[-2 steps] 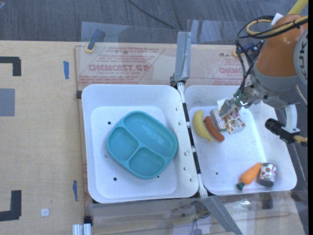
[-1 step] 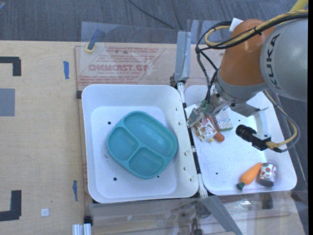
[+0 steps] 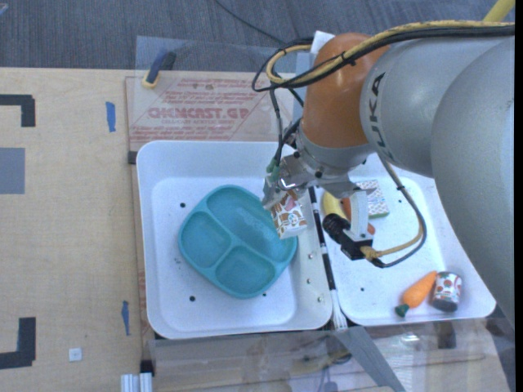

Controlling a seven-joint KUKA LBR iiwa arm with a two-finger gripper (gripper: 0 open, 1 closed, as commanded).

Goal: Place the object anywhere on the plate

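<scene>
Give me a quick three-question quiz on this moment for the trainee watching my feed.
1. True or false: the teal plastic divided plate lies in the left-hand shallow white bin.
2. Multiple choice: the small white patterned carton under the gripper is
A. flat in a plate compartment
B. over the plate's right rim
C. beside the carrot
3. Fill in: the orange toy carrot with a green tip lies in the ____-hand bin, next to a small patterned can.

Key:
1. True.
2. B; the view cannot settle whether it rests on the rim or hangs above it.
3. Right.
</scene>
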